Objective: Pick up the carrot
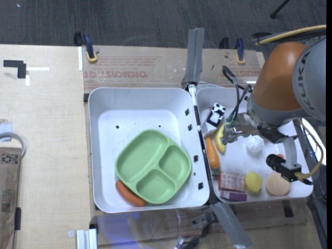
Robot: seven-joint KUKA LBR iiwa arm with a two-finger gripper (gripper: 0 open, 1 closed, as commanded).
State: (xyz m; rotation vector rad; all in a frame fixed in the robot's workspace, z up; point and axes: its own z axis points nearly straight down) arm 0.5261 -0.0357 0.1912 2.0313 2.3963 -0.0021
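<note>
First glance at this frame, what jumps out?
The green divided plate fills the left bin, with an orange sausage-like piece tucked at its lower edge. The grey arm with its orange band hangs over the right bin, which is crowded: a carrot along the left wall, a banana beside it, and a lemon near the front.

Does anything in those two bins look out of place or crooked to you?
Slightly. The green plate sits askew in the left bin, partly covering a sausage by the front wall. In the right bin, the carrot lies jammed along the left wall.
</note>
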